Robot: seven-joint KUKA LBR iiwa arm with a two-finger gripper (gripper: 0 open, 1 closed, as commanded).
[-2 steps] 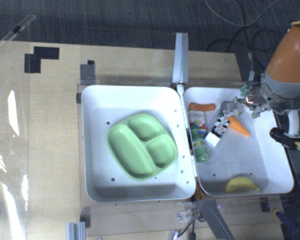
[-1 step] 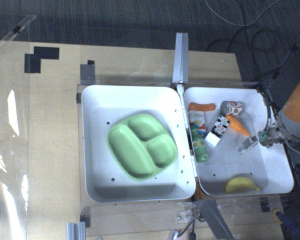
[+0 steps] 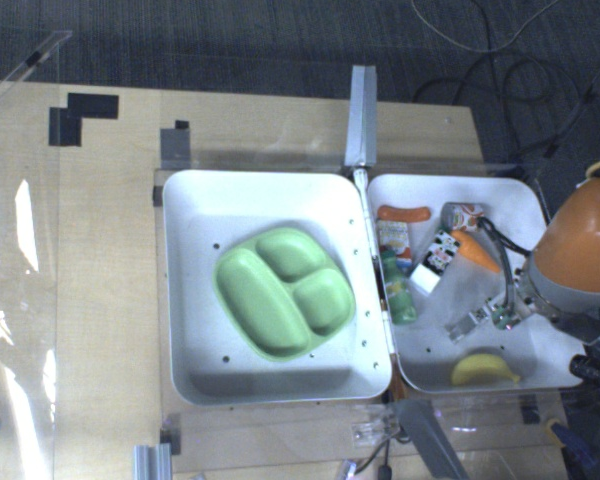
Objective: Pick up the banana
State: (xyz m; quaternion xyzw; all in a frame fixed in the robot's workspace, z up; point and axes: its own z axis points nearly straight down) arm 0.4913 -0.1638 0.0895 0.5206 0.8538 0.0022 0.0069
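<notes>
Nothing's grabbed yet: the banana (image 3: 485, 370) lies loose at the near edge of the right bin (image 3: 536, 206), my pincer (image 3: 477, 317) hovers just above it, can't tell how open.

1. The arm (image 3: 580, 253) entered from the right, its orange band uppermost.
2. Its grey wrist (image 3: 540, 298) pointed left and downward.
3. The gripper (image 3: 475, 320) hung at the wrist's left end, small and indistinct in the view.
</notes>
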